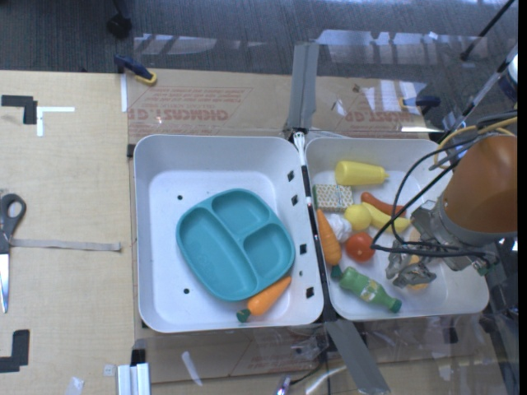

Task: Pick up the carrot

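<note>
Lying nearest in the left bin [145,303] is the carrot [269,295], found on the white floor by the front wall, its green top pointed left and its upper end touching the near edge of a teal divided plate [235,245]. At a similar depth in the right bin [461,307], a green bottle [370,289] is seen on its side. Just beyond it to the right, the gripper [409,271] is lowered into that bin, well apart from the carrot; whether it is apart, together, or clamped on something cannot be told, since dark cables and a yellowish item crowd it. Further back, a red tomato [359,247] is set beside an orange tapered piece [329,239] that lies along the wall between the bins. Behind these, a lemon [357,216], a red pepper [383,203] and a waffle square [332,196] are clustered, with a yellow corn-like piece [360,173] farthest back. The arm [486,183] is seen above the right side of that bin.
</note>
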You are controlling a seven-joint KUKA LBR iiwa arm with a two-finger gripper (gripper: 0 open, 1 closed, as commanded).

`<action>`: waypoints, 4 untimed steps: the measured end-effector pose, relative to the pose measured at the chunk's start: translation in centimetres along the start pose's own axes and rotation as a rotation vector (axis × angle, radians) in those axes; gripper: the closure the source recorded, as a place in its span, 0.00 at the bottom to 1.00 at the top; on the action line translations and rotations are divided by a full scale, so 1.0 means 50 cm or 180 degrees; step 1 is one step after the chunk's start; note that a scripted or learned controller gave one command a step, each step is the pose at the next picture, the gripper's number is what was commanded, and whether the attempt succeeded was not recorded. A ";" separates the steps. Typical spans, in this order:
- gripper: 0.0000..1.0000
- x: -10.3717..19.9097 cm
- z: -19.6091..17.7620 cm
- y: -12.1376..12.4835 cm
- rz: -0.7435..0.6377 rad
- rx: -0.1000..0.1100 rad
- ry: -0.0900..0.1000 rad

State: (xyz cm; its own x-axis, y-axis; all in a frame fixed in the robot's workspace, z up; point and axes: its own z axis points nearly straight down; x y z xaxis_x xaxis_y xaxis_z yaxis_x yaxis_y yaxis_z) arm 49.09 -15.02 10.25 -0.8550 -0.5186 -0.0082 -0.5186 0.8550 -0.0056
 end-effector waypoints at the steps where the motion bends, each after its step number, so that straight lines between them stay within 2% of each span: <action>1: 1.00 -0.006 -0.020 -0.001 -0.0010 0.0010 -0.0015; 2: 1.00 -0.012 -0.039 -0.003 -0.0020 0.0021 -0.0030; 3: 0.00 -0.012 -0.039 -0.003 -0.0018 0.0020 -0.0030; 4: 0.00 0.023 0.021 -0.030 -0.0830 -0.0019 0.0016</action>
State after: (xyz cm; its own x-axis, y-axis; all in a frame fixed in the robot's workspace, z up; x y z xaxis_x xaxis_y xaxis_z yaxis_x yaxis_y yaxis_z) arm 48.89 -16.93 9.22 -0.6924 -0.7215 -0.0024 -0.7215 0.6924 -0.0009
